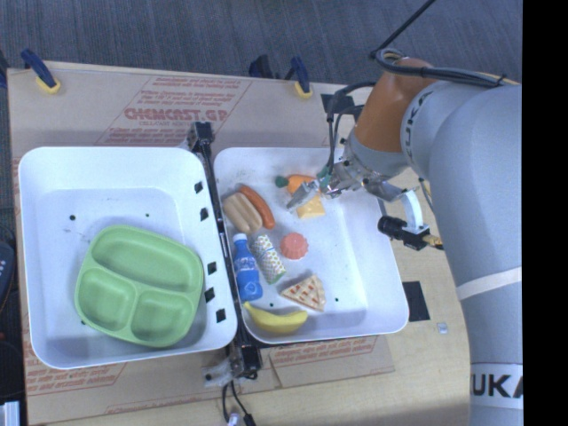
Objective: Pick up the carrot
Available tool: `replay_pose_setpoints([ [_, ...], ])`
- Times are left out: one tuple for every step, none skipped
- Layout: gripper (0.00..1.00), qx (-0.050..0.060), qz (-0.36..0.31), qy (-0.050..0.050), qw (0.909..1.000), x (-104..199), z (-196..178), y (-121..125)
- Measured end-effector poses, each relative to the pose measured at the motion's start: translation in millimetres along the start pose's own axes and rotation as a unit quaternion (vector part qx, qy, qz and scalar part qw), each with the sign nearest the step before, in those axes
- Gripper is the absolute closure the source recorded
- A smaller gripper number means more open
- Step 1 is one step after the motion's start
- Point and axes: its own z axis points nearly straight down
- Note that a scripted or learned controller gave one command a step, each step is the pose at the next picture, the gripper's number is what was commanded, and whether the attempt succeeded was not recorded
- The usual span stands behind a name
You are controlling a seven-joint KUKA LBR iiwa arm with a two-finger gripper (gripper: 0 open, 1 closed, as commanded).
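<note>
Farthest to the left of the end effector, in the other bin [35, 238], lies a green divided plate [138, 284]. Nearer, in the right-hand bin [377, 278], a hot dog [248, 209] lies above a blue bottle [246, 267], a patterned can [267, 257] and a banana [276, 318], with a pizza slice [306, 293] and a pink round piece [295, 246] beside them.

The carrot [296, 183] lies just left of the end effector [325, 185], near the bin's far wall, with a yellow wedge [311, 207] just below both. It looks like a small plastic toy: light, stiff, smooth enough to slip, not fragile. Its orange body offers the best hold, taken across the narrow width; the green top seems too small.

Whether the fingers are spread or closed on anything I cannot tell; the tips blur into the clutter.

The white bin floor is smooth and slick, so the carrot may skid. Room is tight: wall behind, wedge below. The table is cardboard-covered, clamped at its edges.
</note>
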Motion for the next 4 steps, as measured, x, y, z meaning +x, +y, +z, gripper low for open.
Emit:
replay_pose_setpoints([
  [1.00, -0.004, -0.002, -0.003, 1.0000, -0.8, -14.0, 3.1],
  [1.00, 0.000, 0.060, 0.000, 0.9982, 37.6, -0.1, -9.5],
  [0.00, -0.001, 0.060, 0.001, 0.9982, 38.7, 0.0, -8.8],
  [0.00, 0.006, 0.088, 0.002, 0.9961, 37.3, 1.7, 23.4],
])
